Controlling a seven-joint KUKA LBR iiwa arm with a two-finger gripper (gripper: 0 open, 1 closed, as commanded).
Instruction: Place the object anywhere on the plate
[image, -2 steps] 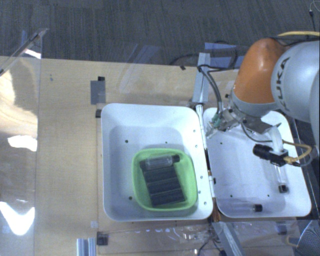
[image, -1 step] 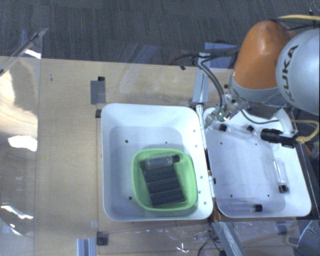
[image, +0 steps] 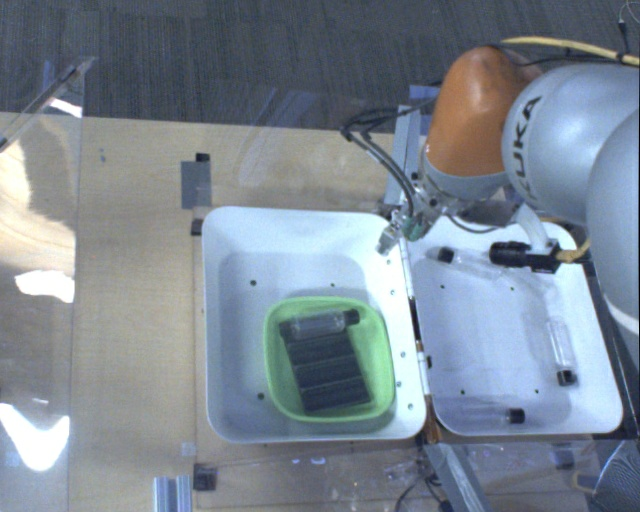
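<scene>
I could not tell my pincer's (image: 392, 238) state above the bins' shared wall, and with one clear tube (image: 318, 323) already on the green plate (image: 375, 330), I judged a slow, straight lift best.

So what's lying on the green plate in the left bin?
On the green plate: a clear tube with a dark cap along its far side, then three dark ridged blocks. Whatever lies beneath the blocks is covered.

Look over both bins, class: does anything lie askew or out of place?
Nothing is spilled or broken. Clear tubes with black caps lie scattered at odd angles in the right bin; another clear tube already rests on the green plate in the left bin.
</scene>
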